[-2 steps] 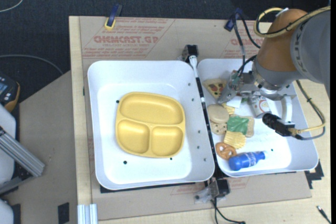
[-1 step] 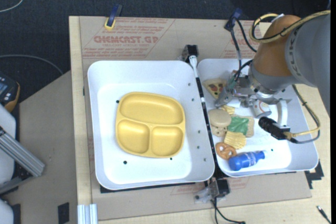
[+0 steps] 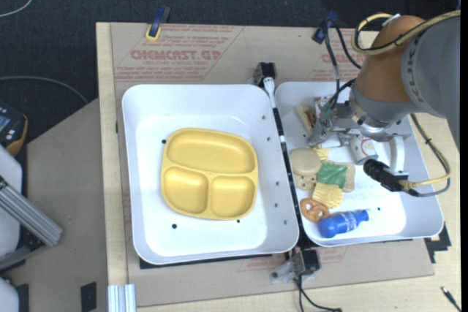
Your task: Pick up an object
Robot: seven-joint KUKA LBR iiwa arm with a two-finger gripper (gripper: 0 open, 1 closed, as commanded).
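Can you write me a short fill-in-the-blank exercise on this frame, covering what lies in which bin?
1. The yellow divided tray lies in the ____ bin of the two.
2. The tray has ____ compartments.
3. The bottle lying at the near edge of the right bin is ____ in colour.
4. The gripper is above the ____ bin.

Missing words: left; three; blue; right
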